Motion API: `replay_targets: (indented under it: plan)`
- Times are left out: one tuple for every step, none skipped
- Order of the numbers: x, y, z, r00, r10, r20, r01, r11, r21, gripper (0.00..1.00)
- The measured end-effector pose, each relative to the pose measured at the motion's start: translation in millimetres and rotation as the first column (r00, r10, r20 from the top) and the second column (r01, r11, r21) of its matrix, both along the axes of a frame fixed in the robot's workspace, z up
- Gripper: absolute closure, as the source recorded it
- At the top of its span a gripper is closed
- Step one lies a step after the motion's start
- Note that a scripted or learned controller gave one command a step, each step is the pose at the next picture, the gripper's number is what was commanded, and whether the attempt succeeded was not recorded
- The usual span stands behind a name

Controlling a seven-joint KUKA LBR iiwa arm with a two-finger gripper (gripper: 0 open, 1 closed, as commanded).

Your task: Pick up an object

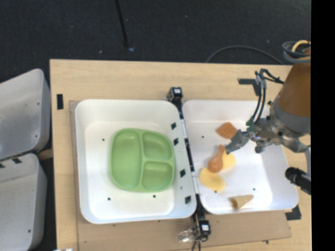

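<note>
Jaws (234, 144) of the grey arm hang low over the right bin (272, 190), right of frame centre, tips just above an orange drumstick-shaped piece (218, 161); whether they are open or closed cannot be told. Just below the drumstick lies a pale yellow piece (213, 180), touching it. An orange chip (226, 130) sits nearer the bin's upper middle, and a tan cone (242, 201) lies near its lower edge. The left bin (91, 192) holds a green divided tray (142, 160). Both bins rest on a wooden surface (120, 80).
</note>
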State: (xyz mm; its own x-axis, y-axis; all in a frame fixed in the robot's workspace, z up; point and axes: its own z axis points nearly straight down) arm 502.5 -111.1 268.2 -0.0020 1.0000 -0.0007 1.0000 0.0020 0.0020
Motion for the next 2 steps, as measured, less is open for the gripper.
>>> replay_targets:
  plan:
    - [-3.4,-10.6,-49.9,1.0,-0.003,-0.005,0.003,1.0,0.0,0.0]
    - [-12.5,-7.4,-100.4,1.0,-0.002,-0.005,0.002,1.0,0.001,0.0]
